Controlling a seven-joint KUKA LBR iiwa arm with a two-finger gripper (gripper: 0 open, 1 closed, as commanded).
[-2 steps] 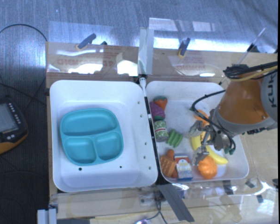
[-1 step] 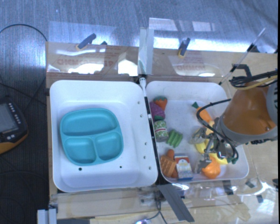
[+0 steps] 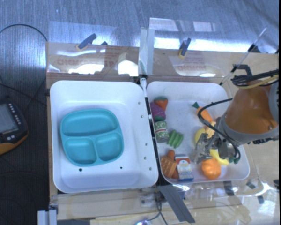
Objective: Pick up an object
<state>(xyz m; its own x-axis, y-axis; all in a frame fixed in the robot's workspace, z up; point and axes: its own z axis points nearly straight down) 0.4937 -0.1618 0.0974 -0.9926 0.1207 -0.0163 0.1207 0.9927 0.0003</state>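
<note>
While nothing has yet left the right bin (image 3: 225,175), the gripper (image 3: 207,146) hangs low over its near corner, close above an orange ball (image 3: 211,168) and yellow banana (image 3: 219,156); whether its jaws are spread or pinching anything I cannot tell, so the pick looks unfinished. Nearby lie a small carton (image 3: 184,168) and a bread-like piece (image 3: 168,165). Further back sit a green pepper (image 3: 175,138), a can (image 3: 160,130) and a carrot (image 3: 204,114). Across the divider, the left bin (image 3: 70,182) holds a teal tray (image 3: 91,136)
</note>
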